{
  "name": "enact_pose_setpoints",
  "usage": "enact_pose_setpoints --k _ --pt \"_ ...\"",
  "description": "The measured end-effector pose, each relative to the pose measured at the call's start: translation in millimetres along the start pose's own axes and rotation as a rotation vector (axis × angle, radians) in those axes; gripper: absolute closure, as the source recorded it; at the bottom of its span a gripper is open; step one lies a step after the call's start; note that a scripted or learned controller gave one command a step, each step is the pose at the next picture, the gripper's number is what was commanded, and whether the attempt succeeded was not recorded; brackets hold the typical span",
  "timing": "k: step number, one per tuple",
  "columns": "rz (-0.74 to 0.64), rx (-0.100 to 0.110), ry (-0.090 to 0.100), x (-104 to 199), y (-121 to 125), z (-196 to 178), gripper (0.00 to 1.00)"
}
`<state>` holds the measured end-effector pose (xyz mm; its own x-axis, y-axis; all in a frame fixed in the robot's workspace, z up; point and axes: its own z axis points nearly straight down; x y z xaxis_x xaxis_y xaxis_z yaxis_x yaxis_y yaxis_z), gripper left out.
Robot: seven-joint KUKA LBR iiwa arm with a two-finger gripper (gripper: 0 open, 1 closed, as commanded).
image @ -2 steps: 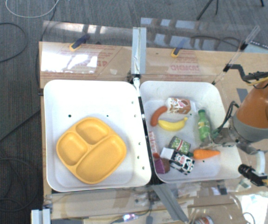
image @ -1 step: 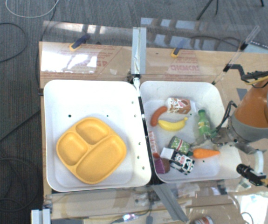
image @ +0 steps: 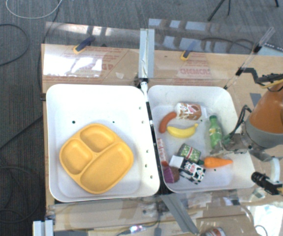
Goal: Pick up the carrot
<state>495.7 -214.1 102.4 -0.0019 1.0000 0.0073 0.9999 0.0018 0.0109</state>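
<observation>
Reaching in from the right, the grey arm [image: 269, 127] with its orange band hangs over the right edge of the right bin [image: 156, 132], and its gripper [image: 232, 146] sits low at that bin's right side, just to the right of the green bottle [image: 214, 131] and just above the thick end of the carrot [image: 218, 162]; whether the claw is released or clenched cannot be told from this slant. The carrot lies flat on the bin floor toward the near right, its orange body pointing right, and nothing shows it between anything that grips. Just left of it a black-and-white cow-patterned carton [image: 193, 170] lies on its side, with a green can [image: 189, 153] beside it and a purple item [image: 169, 173] at the bin's near left corner. Farther back a yellow banana [image: 182, 130] rests beside a red sausage [image: 167, 121], and a brown-and-white carton [image: 188, 111] lies behind them. A thin pink strip [image: 160, 149] runs along the bin's left wall. The left bin [image: 62, 97] bears a yellow divided plate [image: 96, 157] with three compartments.
</observation>
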Motion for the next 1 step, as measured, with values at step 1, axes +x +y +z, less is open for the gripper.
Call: enact_pose_setpoints --k 1 --pt "-0.002 0.002 0.002 1.5 0.1 0.2 0.00"
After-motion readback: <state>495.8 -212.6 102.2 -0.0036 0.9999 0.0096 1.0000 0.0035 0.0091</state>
